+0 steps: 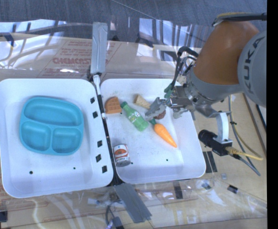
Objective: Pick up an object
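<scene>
In right bin, far-right part: gripper low over floor, fingers' state can't tell. Carrot just near of it, poss. touching tip. Green bottle just left; cork piece far-left of gripper.

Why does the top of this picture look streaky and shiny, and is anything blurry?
In the camera view, bright streaks of glare cross the clear sheet behind the bins, reflecting light from overhead. The white bins are evenly lit with soft shadows. The carrot and green bottle look fairly sharp; the tool is slightly soft, its shape hard to read.
</scene>
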Controlling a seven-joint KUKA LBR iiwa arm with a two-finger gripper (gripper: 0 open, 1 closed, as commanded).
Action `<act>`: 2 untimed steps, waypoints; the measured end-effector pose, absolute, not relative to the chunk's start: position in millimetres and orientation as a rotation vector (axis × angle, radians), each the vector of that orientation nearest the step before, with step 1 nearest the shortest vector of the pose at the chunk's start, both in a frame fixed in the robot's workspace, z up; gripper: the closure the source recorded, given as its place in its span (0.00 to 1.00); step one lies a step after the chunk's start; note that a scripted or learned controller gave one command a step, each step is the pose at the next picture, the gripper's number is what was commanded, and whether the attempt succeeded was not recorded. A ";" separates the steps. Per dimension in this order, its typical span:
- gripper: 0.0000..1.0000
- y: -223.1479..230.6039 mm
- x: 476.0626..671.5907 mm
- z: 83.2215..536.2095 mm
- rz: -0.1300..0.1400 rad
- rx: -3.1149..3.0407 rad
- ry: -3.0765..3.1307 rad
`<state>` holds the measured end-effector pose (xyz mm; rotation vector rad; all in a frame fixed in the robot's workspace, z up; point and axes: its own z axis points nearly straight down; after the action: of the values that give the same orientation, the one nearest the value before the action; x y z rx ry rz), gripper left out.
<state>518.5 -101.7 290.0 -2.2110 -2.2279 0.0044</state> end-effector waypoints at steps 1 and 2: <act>0.00 -158.1 567.3 180.2 0.015 -2.207 -2.219; 0.00 -187.7 593.1 92.4 0.002 -2.213 -2.231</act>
<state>593.1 -187.7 92.4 -2.2126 -2.2309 0.0019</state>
